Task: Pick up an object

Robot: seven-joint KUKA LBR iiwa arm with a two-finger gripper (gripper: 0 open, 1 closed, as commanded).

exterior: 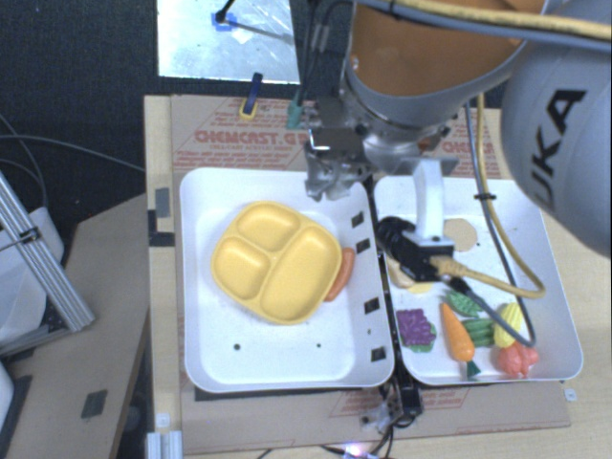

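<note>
My gripper (332, 182) hangs over the far edge of the left bin (206, 352), close to the divider between the bins. Nothing shows in it. A yellow divided plate (276, 260) lies in the middle of the left bin, in front and left of the gripper. An orange sausage-like piece (342, 273) pokes out from under the plate's right edge. The right bin (559, 285) holds purple grapes (416, 328), a carrot (457, 332), a green vegetable (472, 316), a yellow corn cob (511, 322) and a red-orange piece (517, 359).
The big grey and orange arm (449, 36) covers the far part of the right bin. A tan round piece (463, 233) lies near that bin's middle. A yellow cable (497, 283) loops across the toys. Cardboard (220, 137) lies under both bins.
</note>
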